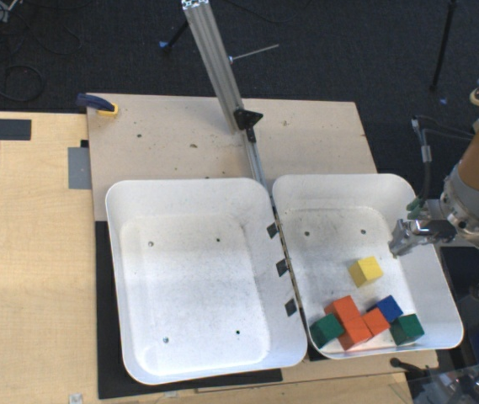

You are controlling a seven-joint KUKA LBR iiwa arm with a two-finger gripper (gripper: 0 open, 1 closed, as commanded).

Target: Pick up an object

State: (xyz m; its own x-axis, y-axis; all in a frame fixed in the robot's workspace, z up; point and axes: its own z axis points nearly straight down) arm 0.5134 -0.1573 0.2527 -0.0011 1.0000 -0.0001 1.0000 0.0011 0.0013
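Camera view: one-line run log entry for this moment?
gripper: over right bin right edge | yellow block: apart, loose | block cluster: near corner | nothing held

Gripper at right — low, level

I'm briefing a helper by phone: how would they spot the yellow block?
Look in the right-hand white bin. The yellow block sits by itself near the middle, apart from the cluster of orange, green and blue blocks at the near edge; it's the only yellow one.

The two white bins look like smooth, scuffed plastic, on a matt pale wooden bench.
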